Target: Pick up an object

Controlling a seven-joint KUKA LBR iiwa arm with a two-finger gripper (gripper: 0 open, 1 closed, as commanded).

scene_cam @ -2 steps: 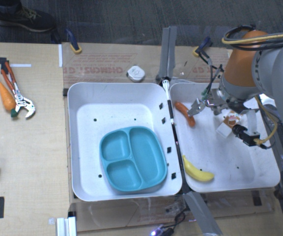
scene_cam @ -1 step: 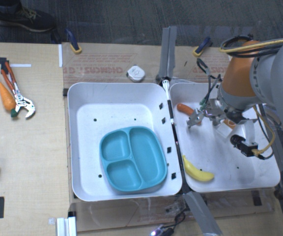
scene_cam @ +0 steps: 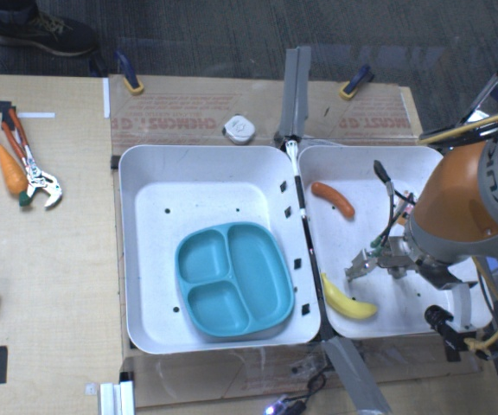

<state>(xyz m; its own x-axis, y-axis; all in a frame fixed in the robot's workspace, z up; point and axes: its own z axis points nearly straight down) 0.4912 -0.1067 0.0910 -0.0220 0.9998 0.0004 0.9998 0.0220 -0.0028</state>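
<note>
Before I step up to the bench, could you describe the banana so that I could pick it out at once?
Look at the right-hand white bin, the one the grey and orange arm reaches into. The banana lies near that bin's front left corner, beside the divider between the bins and just below the gripper. It is yellow and curved, unlike the straight reddish-orange sausage lying farther back.

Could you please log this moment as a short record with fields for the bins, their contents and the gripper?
left bin: teal divided plate
right bin: banana, hot dog
gripper: above the right bin floor, just up-right of the banana, nothing seen between its fingers
bench: pliers at far left
</note>
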